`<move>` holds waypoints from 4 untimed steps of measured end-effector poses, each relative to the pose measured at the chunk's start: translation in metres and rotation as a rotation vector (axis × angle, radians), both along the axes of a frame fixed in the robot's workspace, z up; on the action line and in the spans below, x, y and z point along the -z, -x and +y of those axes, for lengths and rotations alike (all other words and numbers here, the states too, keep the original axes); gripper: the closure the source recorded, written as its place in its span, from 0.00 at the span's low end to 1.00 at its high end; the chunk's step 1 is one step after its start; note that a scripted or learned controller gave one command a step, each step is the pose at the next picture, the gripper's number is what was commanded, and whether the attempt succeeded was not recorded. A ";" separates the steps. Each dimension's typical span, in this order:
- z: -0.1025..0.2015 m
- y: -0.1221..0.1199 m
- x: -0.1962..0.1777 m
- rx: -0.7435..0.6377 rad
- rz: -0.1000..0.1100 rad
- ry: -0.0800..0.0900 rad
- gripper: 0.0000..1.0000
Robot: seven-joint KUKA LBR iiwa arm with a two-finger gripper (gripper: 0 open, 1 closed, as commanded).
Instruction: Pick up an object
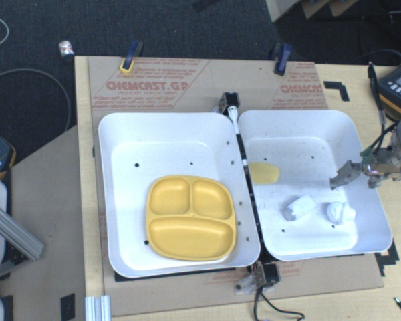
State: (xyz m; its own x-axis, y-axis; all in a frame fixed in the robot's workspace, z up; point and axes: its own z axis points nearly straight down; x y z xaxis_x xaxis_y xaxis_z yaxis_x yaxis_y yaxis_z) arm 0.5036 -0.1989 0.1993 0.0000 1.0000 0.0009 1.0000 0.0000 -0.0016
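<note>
White crumpled wad, right bin: looked light, soft; best pinched across its middle. Gripper beside it; pincer state indiscernible.

Both bins white: left bin, right bin. Divided plate in left bin, plain yellow. Right bin: flat yellow piece far-left, two white objects nearer. Board tan, red lettering.

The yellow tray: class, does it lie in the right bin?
No. The yellow tray lies in the left bin, while the right bin holds small white items.
</note>
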 end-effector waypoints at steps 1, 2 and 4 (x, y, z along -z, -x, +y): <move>0.049 0.023 -0.132 -0.007 -0.016 0.003 0.00; 0.086 0.019 -0.346 -0.005 -0.024 0.005 0.00; 0.109 0.025 -0.336 -0.003 0.002 0.000 1.00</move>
State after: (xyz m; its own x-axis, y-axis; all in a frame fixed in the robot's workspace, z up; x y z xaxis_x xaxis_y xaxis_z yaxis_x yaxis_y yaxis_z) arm 0.4790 -0.0898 0.5348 -0.0030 1.0000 0.0009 1.0000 0.0030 -0.0031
